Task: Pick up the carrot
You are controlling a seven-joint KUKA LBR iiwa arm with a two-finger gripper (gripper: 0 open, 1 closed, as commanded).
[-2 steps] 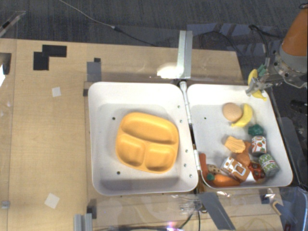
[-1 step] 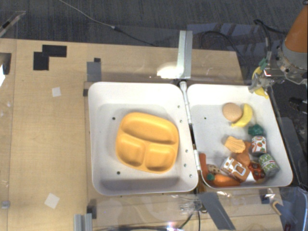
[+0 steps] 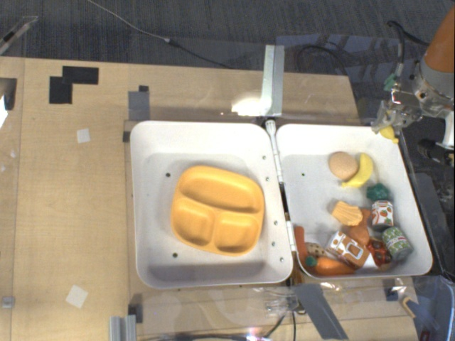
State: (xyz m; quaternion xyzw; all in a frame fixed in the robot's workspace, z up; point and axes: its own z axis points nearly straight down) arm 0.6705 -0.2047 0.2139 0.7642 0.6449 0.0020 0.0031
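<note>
Camera view: carrot (image 3: pixel 334 266) lengthwise left-right.

At the right edge we're seeing the grey, rounded arm (image 3: pixel 442 57), with an orange band wrapping it near the top corner. Below that we get a pale metallic tool (image 3: pixel 395 112), small and blocky, with dark cables looping around it and a tiny green spot on its side.

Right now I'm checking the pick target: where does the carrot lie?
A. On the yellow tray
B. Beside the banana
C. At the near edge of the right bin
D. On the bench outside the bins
C: the carrot lies along the right bin's near edge, among the clustered toys.
</note>
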